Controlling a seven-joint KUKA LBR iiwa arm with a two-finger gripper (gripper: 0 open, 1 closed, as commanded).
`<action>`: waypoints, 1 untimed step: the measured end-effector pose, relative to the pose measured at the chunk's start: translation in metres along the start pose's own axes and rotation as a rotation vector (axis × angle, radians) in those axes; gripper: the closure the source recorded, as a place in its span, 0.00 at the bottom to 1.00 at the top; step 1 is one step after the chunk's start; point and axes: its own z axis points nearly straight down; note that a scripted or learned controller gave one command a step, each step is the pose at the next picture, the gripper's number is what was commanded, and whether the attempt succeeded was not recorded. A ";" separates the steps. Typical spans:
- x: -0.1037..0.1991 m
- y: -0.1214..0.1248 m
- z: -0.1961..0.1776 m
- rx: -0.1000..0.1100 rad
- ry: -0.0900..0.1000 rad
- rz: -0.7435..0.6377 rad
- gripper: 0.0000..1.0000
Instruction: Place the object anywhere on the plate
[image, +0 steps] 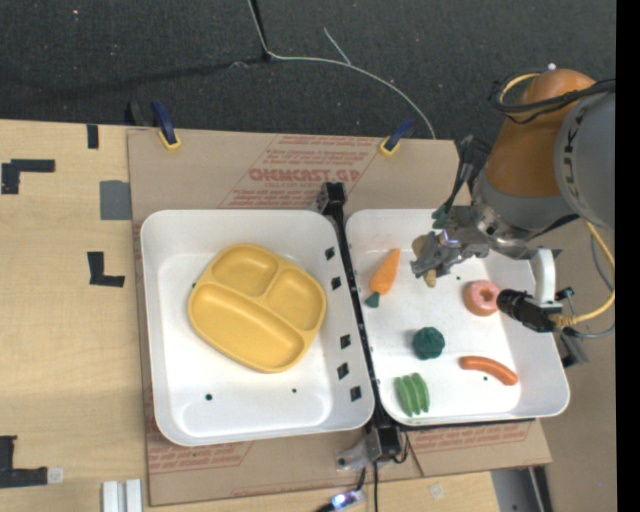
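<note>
A yellow divided plate (258, 306) lies in the left bin (170, 240). The right bin (540, 395) holds a toy carrot (383, 274), a pink doughnut (482, 298), a dark green broccoli piece (429, 343), an orange sausage (489, 369) and a light green ridged vegetable (412, 393). My gripper (432, 264) hangs over the upper part of the right bin, just right of the carrot and left of the doughnut. Nothing shows between its fingers.
A black divider (347, 300) runs between the two bins. Blue clamps (165, 125) hold the cardboard sheet at the back. A white cable (380, 80) arcs behind the bins. The arm's body (540, 160) stands over the right bin's far right corner.
</note>
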 end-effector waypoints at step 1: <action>0.052 0.000 -0.007 0.000 -0.001 0.000 1.00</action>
